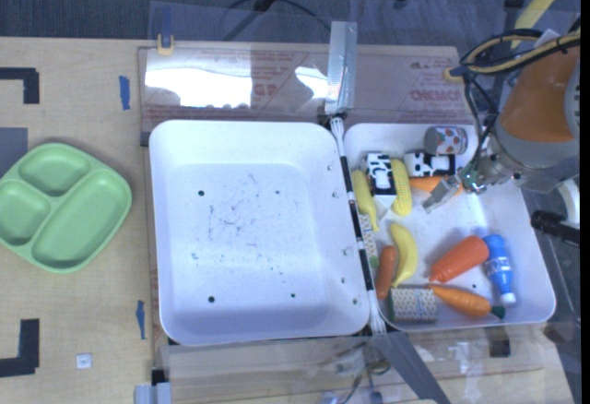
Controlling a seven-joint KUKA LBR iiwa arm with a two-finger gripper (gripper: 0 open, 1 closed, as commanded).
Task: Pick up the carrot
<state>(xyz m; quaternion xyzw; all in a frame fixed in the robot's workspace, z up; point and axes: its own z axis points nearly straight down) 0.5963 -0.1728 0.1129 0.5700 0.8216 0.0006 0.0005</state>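
Observation:
Several orange carrots lie in the right bin (539,301). A fat carrot (458,256) lies at a slant near the middle, a slimmer carrot (466,302) sits along the front wall, and a small carrot (385,267) rests by the left wall. Another orange piece (425,183) lies right at the tip of my gripper (445,193). The gripper is low in the back half of the right bin, reaching in from the right. Whether it touches that orange piece is unclear.
The right bin also holds a corn cob (402,187), a banana (405,249), two black-and-white toys (379,173), a can (446,139), a blue bottle (499,269) and a small box (413,304). The left bin (175,153) lies beside it. A green divided plate (63,206) sits far left.

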